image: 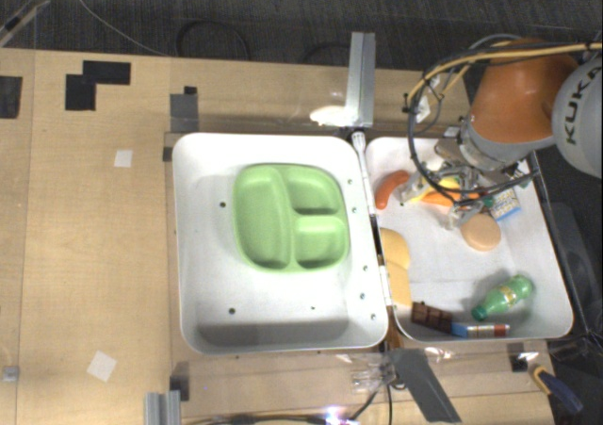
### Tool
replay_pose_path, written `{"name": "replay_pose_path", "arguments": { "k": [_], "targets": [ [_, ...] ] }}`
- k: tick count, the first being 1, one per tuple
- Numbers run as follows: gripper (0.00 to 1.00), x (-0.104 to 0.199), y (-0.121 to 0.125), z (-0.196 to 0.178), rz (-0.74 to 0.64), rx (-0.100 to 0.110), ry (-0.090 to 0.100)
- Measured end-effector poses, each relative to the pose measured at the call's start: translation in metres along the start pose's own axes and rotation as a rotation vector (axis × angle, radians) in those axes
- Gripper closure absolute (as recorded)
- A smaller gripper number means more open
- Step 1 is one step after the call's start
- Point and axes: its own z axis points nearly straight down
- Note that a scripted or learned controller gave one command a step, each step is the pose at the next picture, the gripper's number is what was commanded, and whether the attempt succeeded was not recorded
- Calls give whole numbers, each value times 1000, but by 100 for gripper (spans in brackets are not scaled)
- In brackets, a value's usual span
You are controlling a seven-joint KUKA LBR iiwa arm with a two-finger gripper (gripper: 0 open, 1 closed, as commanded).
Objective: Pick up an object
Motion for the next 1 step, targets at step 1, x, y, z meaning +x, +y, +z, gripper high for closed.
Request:
{"name": "replay_pose_path", "arguments": {
  "k": [1],
  "targets": [
    [0,11,64,-1,144,0,-1]
  ]
}}
